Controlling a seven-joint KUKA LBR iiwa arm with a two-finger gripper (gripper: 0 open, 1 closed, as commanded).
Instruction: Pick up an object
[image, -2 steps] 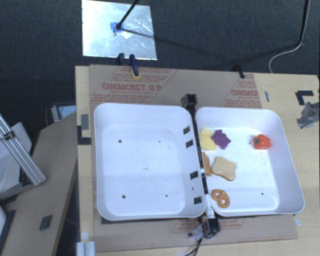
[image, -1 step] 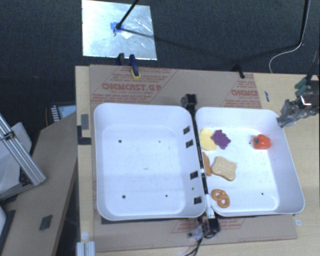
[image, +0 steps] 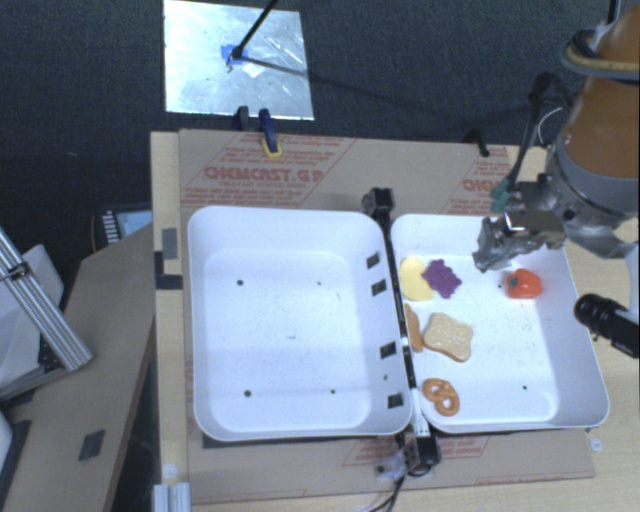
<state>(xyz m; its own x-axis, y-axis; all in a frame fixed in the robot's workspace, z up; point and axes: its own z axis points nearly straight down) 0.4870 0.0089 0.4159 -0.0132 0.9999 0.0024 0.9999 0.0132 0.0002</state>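
The right bin (image: 570, 385) holds several toy foods. A yellow piece (image: 414, 279) lies by the divider with a purple grape bunch (image: 441, 277) against it. Below them sit a slice of toast (image: 447, 337) and a small pretzel (image: 441, 396). A thin orange piece (image: 411, 327) lies along the bin's left wall. A red tomato (image: 521, 284) rests near the bin's far right side. My gripper (image: 497, 250) hangs over the far part of this bin, just left of and above the tomato. Nothing shows between its fingers.
The left bin (image: 205, 290) lies beside the right one, with a black hinge strip (image: 392, 300) between them. Both bins rest on a cardboard sheet (image: 300, 170). A black cylinder (image: 607, 322) juts in at the right edge. A shiny foil square (image: 238, 58) lies beyond the bench.
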